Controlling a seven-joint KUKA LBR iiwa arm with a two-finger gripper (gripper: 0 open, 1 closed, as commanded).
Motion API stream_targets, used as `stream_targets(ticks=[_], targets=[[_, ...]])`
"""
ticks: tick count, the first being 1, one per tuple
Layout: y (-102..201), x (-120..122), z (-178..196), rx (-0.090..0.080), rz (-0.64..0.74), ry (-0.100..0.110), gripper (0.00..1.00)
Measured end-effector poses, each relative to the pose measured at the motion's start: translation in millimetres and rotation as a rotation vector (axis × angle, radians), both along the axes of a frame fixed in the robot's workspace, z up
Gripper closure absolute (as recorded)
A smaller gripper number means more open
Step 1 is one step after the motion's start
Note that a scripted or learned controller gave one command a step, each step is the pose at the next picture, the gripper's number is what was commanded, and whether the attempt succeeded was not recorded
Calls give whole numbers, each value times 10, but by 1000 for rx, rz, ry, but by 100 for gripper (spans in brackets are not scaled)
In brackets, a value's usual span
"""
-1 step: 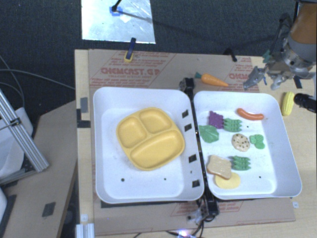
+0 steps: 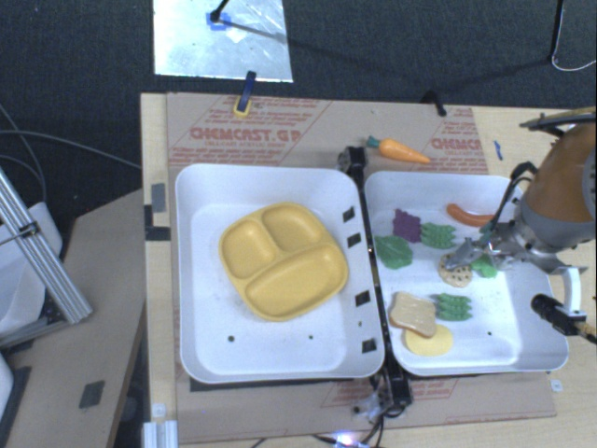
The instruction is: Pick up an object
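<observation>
- Yellow three-compartment plastic plate (image 2: 283,259) in the left white bin (image 2: 201,250)
- Orange toy carrot (image 2: 401,149) with green top
- Purple (image 2: 406,222) and green leafy toy pieces (image 2: 393,251)
- Tan cookie (image 2: 455,272) with dark speckles

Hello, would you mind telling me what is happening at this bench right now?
A robot arm reaches into the right bin, its hand low over a round cookie among toy foods. Nothing is visibly lifted yet. The left bin holds a yellow divided plate, and a toy carrot lies outside on the bench.

Even overhead light, soft focus throughout (glare whitens the foil sheet (image 2: 222,24)), faint shadows.
</observation>
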State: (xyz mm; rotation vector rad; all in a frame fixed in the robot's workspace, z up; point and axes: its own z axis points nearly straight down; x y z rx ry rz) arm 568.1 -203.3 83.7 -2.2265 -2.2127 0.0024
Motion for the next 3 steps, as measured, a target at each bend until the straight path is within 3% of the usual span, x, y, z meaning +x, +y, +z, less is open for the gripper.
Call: stream_targets(ticks=[1, 2, 3], targets=[[-48, -13, 1312, -7, 9, -18, 0], [180, -250, 3830, -7, 12, -24, 0], [606, -427, 4571, -3, 15, -16, 0]])
